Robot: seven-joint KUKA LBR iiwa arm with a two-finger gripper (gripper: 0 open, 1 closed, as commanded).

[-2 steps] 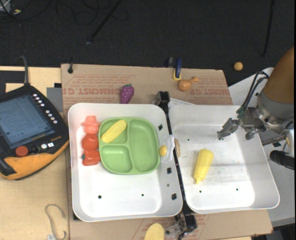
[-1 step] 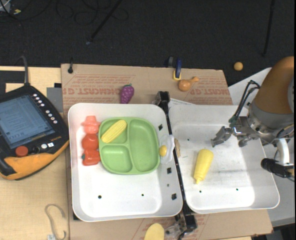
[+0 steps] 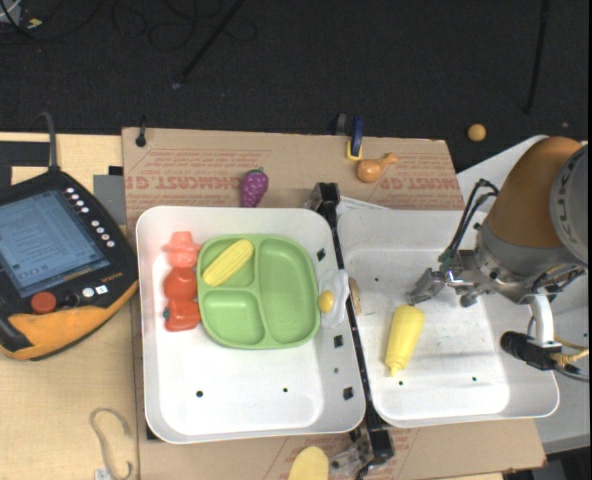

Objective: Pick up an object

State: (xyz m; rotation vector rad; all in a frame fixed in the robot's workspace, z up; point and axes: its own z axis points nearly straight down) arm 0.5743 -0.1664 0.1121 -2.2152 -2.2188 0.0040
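At the middle of the right bin (image 3: 536,393), a yellow mustard bottle (image 3: 403,337) is seen lying on its side, its narrow cap end pointing toward six o'clock and its wider base toward twelve. It is judged to be a light, hollow plastic toy, fairly stiff but smooth and rounded, so slipping or rolling under a loose pinch could be expected. The wider body near the middle, taken across its short axis, is judged the safest place for a hold; the tapered cap end would offer little surface.

From the bottle, the gripper (image 3: 431,286) is found just beside it at about one o'clock, low over the bin floor. Nothing is seen between its fingers; how far they are parted cannot be told at this slant.

On the cardboard (image 3: 196,168) under the bins, reddish printing is visible upside down; it seems to read "COMCAST.C", though this is not certain. No label can be read on the bottle. On the screen of the teach pendant (image 3: 46,258), at nine o'clock of the bench, text is too small to be read.
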